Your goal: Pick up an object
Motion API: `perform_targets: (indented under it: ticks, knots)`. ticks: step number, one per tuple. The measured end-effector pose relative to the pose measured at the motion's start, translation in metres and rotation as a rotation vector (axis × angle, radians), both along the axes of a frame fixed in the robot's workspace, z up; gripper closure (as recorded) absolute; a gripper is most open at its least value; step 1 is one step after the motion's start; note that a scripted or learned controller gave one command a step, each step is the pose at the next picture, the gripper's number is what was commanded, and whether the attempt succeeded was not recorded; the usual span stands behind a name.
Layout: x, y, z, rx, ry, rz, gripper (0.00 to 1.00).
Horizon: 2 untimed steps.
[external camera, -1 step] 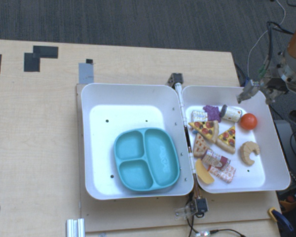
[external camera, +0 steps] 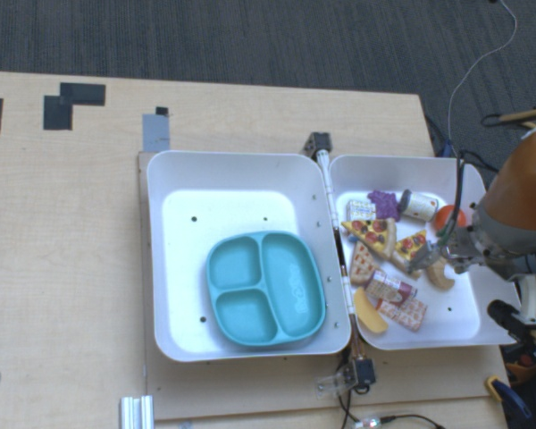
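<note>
Seen from the overhead camera, a pale wooden tabletop [external camera: 62, 266] carries two shallow white bins set side by side, their inner rims touching along the middle. The left white bin [external camera: 174, 239] holds a light blue plastic plate with three compartments [external camera: 266, 287], lying flat toward the bin's lower right part.

The right white bin [external camera: 460, 315] holds a cluster of small toy foods. Toward its upper part lie a purple crinkled toy [external camera: 386, 204] and, just beside it to the right, a small white cylinder-shaped container [external camera: 419, 206]. An orange-red round toy [external camera: 444, 217] sits near the right wall. Below these, two yellow-and-red toy pizza slices [external camera: 373, 232] lie close together, with a waffle-patterned toy piece [external camera: 363, 264] beneath them. A red-and-white wrapped packet [external camera: 402, 310] and a yellow banana-like piece [external camera: 369, 313] lie near the bin's lower edge.

The grey arm with its orange band [external camera: 521, 195] reaches in from the right. Its gripper [external camera: 431, 259] sits low in the right bin among the toys, right by a tan toy piece [external camera: 439, 277] and another pizza-like slice [external camera: 411, 247]. How far its fingers are apart cannot be told, nor whether anything is held.
</note>
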<state>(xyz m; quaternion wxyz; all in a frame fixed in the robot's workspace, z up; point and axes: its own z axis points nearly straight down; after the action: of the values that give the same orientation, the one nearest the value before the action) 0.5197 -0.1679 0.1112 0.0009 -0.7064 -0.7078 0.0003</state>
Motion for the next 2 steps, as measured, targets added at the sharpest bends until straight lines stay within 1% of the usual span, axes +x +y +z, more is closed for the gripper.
perform_targets:
  ticks: [1, 2]
  knots:
    - [0.003, 0.001, 0.012, -0.001, -0.007, 0.002, 1.00]
    - [0.055, 0.050, -0.011, -0.007, -0.014, 0.000, 1.00]
